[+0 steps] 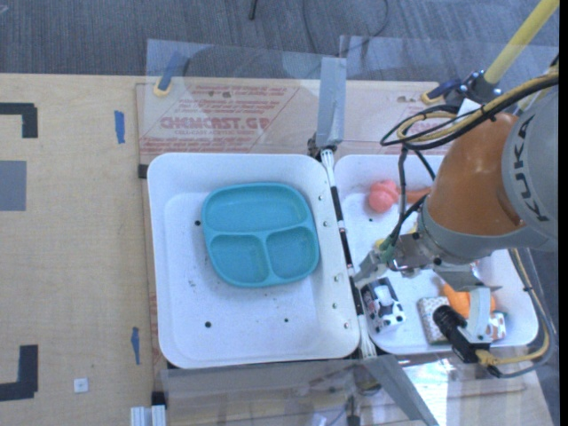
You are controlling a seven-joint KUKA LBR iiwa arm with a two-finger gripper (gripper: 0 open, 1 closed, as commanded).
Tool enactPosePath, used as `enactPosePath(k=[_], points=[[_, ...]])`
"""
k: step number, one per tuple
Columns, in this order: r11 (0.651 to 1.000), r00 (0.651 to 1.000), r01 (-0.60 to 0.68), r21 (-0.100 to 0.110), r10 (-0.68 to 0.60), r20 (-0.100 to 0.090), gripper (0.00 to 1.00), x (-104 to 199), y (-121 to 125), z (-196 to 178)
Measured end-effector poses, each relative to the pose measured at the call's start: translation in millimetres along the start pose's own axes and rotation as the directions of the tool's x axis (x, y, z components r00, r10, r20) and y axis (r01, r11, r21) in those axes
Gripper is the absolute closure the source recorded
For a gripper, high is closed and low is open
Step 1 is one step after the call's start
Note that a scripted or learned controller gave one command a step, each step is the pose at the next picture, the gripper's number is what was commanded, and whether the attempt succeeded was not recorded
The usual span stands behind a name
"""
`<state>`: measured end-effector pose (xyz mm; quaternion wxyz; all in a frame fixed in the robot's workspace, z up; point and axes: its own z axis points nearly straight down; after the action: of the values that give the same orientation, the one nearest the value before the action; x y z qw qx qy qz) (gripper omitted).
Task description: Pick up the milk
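In the near left corner of the right bin (519, 327) lies a small black-and-white patterned item (389, 311), which looks like the milk carton. My gripper (382, 284) hangs right over it, reaching down from the grey and orange wrist, and hides part of its top. From this angle I cannot see whether the gripper touches the carton.
A pink rounded item (382, 196) lies at the far left of the right bin. An orange item (457, 297) and a speckled brownish piece (432, 314) sit near the front, beside the wrist. The left bin (173, 264) holds a blue divided plate (261, 234).
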<state>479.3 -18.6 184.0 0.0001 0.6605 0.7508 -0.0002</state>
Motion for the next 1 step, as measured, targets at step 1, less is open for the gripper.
enactPosePath(k=[1], points=[[1.0,1.0,-0.014,-0.001,0.014,0.0,0.0,21.3,3.0,-0.1]])
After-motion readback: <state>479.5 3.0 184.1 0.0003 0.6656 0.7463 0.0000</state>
